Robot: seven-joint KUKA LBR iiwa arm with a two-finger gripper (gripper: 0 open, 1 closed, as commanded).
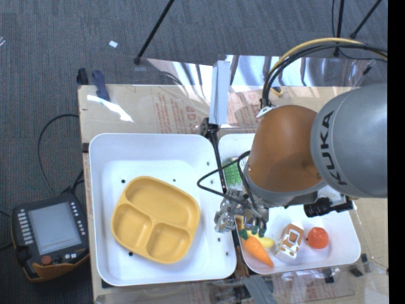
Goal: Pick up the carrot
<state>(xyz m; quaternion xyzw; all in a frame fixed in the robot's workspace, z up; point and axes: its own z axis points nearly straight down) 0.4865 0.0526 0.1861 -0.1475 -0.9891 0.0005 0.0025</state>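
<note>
Lying on the floor of the right bin (345, 255), near its near-left corner, the carrot (258, 250) has not been lifted. It rests slantwise, its green top toward the far left and its orange tip toward the near right, with a small yellow piece (266, 242) touching its far side. A small house-shaped toy (289, 241) sits just to its right, and a tomato (317, 237) further right again, apart from the carrot.

The arm (316, 151) reaches in from the right and hangs over the far-left part of that bin, its orange band covering much of the floor there. The tool (239, 219) hangs low at the dividing rims of the two bins, just beside the carrot's green top on its far-left side. Nothing can be seen between its fingers, and the metal parts are too cluttered and small to tell whether it is wide or narrow.

The left bin (104, 163) carries a yellow divided plate (156, 218), which plays no part in the task.

By my judgement the approach is nearly made, but the grasp itself is not: the tool looks offset toward the carrot's leafy end rather than its body. What remains is to centre over the carrot, close on it, and raise it clear. The neighbouring yellow piece could be caught along with it.
</note>
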